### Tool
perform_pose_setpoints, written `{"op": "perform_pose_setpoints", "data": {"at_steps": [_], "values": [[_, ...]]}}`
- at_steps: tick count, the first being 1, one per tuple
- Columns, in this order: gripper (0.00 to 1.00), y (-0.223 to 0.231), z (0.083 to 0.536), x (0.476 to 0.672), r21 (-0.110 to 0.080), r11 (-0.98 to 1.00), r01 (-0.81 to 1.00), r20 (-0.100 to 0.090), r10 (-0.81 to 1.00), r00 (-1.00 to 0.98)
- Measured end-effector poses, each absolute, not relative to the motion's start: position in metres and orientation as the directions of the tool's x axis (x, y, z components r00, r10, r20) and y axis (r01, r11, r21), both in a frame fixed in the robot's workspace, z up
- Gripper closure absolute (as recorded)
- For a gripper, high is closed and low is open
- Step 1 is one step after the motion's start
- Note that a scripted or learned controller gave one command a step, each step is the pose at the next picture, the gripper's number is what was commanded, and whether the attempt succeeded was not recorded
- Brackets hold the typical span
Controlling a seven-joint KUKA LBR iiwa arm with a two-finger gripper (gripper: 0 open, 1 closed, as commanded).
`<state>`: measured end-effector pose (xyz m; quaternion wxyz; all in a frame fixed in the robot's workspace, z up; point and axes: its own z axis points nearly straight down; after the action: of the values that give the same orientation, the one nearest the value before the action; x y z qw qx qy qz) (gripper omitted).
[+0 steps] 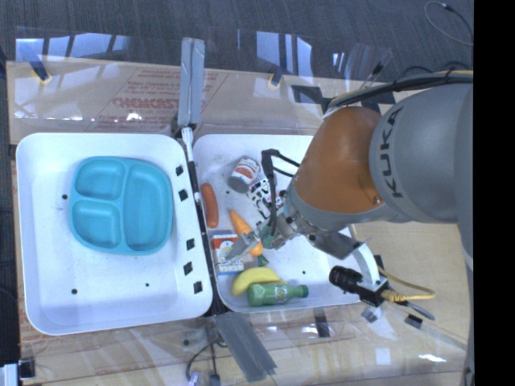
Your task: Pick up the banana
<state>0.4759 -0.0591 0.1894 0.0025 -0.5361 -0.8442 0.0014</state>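
Camera view from above the bench: you have two shallow white bins side by side. Your left bin (pixel 40 240) carries a blue sectioned plate (pixel 122 204), lying flat toward the bin's upper middle. Your right bin (pixel 211 155) holds the clutter.

The banana (pixel 255 277) lies near the front edge of the right bin, curved, resting flat. A green bottle (pixel 276 293) lies on its side just in front of it, touching or nearly touching its lower edge. Behind the banana you will find an orange carrot (pixel 242 225) set at a slant, with a small printed carton (pixel 228 250) beside it. A red sausage-shaped item (pixel 210 204) lies along the bin's left wall. A grey-and-red can (pixel 244 172) sits further back, with a black-and-white spotted item (pixel 258 191) just beside it.

Your arm (pixel 386 159) reaches in from the right, its orange band over the middle of the right bin. The gripper (pixel 269 236) is low over the bin, near the carrot's lower end and just behind the banana, apart from it. The wrist hides the fingers, so you cannot tell how far they are spread or whether anything sits between them. The banana is not held.
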Motion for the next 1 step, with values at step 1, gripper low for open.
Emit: {"op": "perform_pose_setpoints", "data": {"at_steps": [1], "values": [[0.0,0.0061,0.1895,0.4765,-0.006,0.487,0.873,0.003,0.873,-0.487]]}}
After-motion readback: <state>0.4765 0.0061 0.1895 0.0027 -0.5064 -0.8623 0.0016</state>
